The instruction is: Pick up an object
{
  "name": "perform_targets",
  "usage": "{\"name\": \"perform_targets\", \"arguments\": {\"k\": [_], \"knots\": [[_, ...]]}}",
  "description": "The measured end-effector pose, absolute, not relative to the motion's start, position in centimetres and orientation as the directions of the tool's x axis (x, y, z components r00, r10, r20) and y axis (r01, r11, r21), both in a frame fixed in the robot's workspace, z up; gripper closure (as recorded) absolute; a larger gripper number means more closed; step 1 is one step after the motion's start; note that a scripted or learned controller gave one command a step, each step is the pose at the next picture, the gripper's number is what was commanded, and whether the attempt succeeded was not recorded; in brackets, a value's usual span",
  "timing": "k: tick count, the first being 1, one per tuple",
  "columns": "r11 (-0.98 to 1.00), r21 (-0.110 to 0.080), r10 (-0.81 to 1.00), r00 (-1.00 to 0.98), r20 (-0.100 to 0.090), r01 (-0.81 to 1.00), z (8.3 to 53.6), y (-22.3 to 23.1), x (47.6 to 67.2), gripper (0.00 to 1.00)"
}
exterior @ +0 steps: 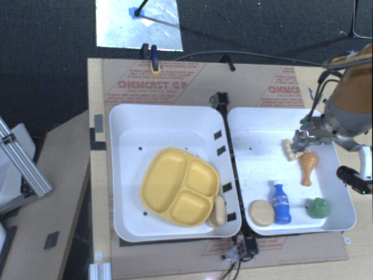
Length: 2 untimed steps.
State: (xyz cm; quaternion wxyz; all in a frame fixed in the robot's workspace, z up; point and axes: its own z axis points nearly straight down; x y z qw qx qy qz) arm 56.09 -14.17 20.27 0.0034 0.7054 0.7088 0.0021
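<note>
At 3 o'clock in the right bin (pixel 344 214), the gripper (pixel 302 139) sits over a small cream piece (pixel 288 150) near the bin's upper right; can't tell how far the pincer is open or whether it has hold of anything. Just right: drumstick (pixel 308 167), long axis roughly 12-to-6, fat end up. Toward 6 o'clock: blue bottle (pixel 280 202), cap pointing 12, tan round disc (pixel 261 212) touching its left, green object (pixel 318 207) to its right. Left bin (pixel 125 156) holds a yellow compartment tray (pixel 180 185), with a beige oblong piece (pixel 218 210) at the tray's 4 o'clock edge.
</note>
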Motion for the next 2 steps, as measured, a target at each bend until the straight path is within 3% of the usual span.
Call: {"name": "perform_targets", "arguments": {"k": [1,2], "knots": [[0.004,0.008,1.000,-0.004,-0.002,1.000,25.2,-15.2,56.3,1.00],[0.010,0.003,1.000,-0.010,0.002,1.000,25.8,-9.6,56.5,1.00]]}}
